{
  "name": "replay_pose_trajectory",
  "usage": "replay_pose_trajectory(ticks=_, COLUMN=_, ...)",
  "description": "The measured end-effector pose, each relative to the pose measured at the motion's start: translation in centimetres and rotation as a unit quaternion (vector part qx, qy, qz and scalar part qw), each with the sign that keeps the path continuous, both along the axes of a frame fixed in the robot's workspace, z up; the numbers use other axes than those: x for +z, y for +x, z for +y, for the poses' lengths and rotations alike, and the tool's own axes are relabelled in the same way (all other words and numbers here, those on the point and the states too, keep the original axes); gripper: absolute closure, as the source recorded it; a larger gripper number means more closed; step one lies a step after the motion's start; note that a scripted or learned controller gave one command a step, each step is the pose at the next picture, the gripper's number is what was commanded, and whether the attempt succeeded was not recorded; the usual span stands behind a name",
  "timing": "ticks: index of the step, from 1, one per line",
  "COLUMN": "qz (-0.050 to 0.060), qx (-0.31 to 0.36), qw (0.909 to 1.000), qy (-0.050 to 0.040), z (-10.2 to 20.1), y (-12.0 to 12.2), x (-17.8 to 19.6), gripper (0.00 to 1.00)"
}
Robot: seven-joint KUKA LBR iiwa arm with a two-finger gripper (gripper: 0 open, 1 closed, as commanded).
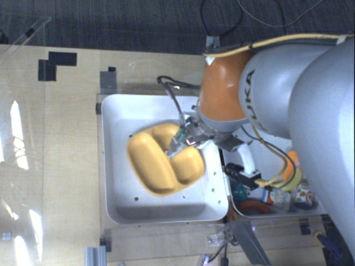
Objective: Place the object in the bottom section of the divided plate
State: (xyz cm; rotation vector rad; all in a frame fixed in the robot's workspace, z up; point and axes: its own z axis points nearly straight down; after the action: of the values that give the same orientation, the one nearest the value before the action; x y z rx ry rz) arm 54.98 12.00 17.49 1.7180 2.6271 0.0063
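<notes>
Yellow divided plate (161,159), centre of left bin (111,148): likely rigid, smooth; gripper (183,139) over its middle ridge, grip state indiscernible.

One fixed camera above the worktop (61,165)

It looked down at a slant on both white bins, the left bin (119,165) in full, the right bin (266,212) largely covered by the arm (288,82) reaching in close from the right.

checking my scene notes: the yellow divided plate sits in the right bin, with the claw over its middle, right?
Not quite: the camera view shows the plate in the left bin, not the right one. The rest holds: it is a yellow divided plate, and the claw is over its middle.
</notes>
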Motion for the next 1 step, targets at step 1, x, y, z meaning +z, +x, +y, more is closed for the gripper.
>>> replay_pose_trajectory(ticks=1, qz=-0.001, qx=0.077, qw=0.9971, qy=-0.0002, z=0.10, y=-6.17, x=10.23, gripper=0.00)
